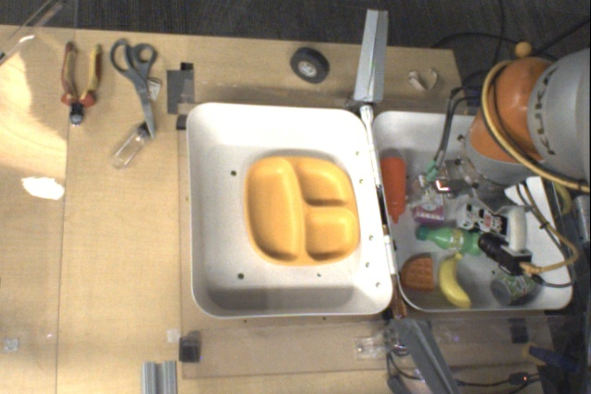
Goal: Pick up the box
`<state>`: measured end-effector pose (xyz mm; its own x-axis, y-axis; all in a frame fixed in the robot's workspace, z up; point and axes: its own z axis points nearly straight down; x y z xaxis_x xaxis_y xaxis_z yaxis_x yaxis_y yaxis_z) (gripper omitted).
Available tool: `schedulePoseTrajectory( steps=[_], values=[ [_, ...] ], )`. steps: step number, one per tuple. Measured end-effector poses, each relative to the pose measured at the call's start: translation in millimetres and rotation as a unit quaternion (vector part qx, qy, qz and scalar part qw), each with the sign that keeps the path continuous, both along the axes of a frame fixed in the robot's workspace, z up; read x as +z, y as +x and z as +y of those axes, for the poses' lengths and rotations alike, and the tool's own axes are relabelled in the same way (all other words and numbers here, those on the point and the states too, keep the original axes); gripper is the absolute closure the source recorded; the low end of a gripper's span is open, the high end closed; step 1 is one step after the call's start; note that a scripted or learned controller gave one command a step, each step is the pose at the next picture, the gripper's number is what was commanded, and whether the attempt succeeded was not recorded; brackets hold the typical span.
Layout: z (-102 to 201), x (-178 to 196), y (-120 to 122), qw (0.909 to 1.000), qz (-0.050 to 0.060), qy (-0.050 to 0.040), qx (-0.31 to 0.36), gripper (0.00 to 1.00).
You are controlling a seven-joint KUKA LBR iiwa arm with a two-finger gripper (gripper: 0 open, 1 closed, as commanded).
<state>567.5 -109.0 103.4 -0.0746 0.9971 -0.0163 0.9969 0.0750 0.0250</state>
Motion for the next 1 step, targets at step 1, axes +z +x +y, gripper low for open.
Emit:
schedulePoseTrajectory(
  steps=[1],
  values=[
    [62.3, 82.9, 70.7, 0.9999, 0.01, 0.0073, -0.008, 1.0]
  ],
)
